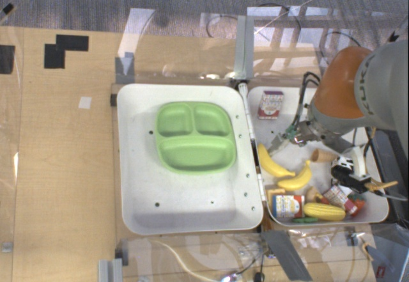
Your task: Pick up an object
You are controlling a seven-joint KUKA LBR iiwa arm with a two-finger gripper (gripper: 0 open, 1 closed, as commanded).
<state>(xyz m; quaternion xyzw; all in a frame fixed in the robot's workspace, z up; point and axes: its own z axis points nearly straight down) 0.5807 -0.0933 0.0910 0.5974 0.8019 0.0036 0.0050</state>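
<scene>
My gripper hangs low over the middle of the right bin, at the end of the grey arm with the orange band. Just below its tip lie two yellow bananas, one along the bin's left wall and one curving to the right. A red and white carton lies at the far end of the bin, above the gripper. Along the near wall sit a small labelled can, a yellow corn cob and a red packet. I see nothing held.
The left bin holds a green divided plate in its middle. A metal divider separates the two bins. The arm covers the right bin's far right part.
</scene>
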